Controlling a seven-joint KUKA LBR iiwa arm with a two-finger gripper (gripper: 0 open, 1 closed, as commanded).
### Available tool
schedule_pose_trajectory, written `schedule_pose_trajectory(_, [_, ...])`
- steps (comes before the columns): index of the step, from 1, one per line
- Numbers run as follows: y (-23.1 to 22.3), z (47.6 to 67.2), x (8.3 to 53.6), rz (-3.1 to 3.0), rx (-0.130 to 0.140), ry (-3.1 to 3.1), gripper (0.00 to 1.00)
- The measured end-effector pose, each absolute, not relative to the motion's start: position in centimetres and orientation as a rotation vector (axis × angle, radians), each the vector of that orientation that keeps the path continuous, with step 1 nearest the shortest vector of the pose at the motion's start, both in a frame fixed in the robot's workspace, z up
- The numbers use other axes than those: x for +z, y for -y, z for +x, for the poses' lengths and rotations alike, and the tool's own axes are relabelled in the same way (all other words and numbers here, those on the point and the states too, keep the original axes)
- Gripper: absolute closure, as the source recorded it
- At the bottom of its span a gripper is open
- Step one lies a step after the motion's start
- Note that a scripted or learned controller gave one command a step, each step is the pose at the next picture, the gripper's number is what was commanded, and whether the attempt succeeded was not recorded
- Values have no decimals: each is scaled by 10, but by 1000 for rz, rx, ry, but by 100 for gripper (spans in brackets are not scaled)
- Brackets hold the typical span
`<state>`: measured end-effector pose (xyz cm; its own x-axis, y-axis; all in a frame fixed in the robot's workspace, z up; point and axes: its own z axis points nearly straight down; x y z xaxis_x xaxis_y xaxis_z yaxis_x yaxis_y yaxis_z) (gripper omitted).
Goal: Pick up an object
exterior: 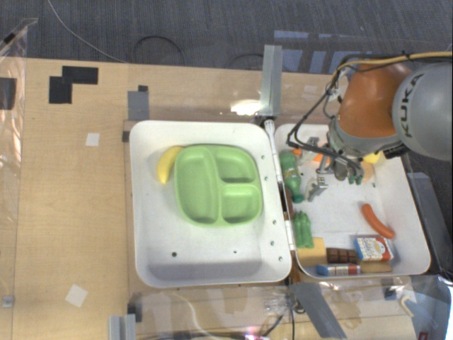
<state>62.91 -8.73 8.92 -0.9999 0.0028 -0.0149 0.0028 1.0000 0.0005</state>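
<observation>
We see two white bins side by side on the bench (64,211). The left bin (152,261) carries a green divided plate (216,185), and a banana (166,163) lies at the far-left edge of that plate, touching it. The right bin (403,211) carries the small things that can be picked: a green bottle-like thing (289,170) along its left wall, a second green piece (303,229) nearer to us, an orange sausage (376,220) toward the right, a small printed box (372,248) at the near right corner, and a dark chocolate bar (342,256) at the near wall.

The arm (396,112) reaches in from the right and stands over the far part of the right bin, with the gripper (327,177) pointing down and to the left, near the green bottle-like thing. We think it is placed there because the program seeks a target in that corner. Whether the gripper is apart or together we cannot tell, since the wrist and cables cover it; we see nothing held in it, so in our judgement the pick is not yet done.

The bench is pale wood with black tape marks at the far left and clear panels at its edges. Behind it the floor (177,13) is dark grey carpet with a thin cable lying on it.
</observation>
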Motion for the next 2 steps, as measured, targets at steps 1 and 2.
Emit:
schedule_pose_trajectory(1, [142, 564, 90, 15, -6, -3128, 0])
schedule_pose_trajectory(2, [160, 518, 91, 116, -4, -3121, 0])
